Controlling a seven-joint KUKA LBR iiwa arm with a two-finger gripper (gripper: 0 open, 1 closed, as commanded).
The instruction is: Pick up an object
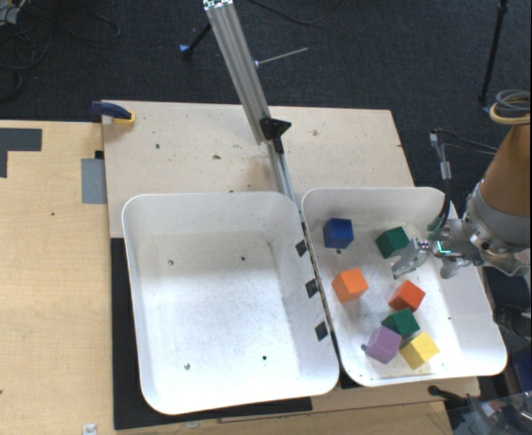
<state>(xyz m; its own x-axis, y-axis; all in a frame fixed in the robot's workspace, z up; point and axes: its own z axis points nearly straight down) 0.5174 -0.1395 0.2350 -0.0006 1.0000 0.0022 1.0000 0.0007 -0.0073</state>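
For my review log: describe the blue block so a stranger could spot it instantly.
Look in the right-hand bin, the one holding the coloured blocks. The blue block sits alone in its far-left corner, beyond the orange block; it is the bin's one blue piece.

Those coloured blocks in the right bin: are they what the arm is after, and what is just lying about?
Part of the job:
blue cube
green cube
orange cube
red cube
dark green block
purple cube
yellow cube
right bin
gripper

Just lying about:
left bin
blue clamp
aluminium bar
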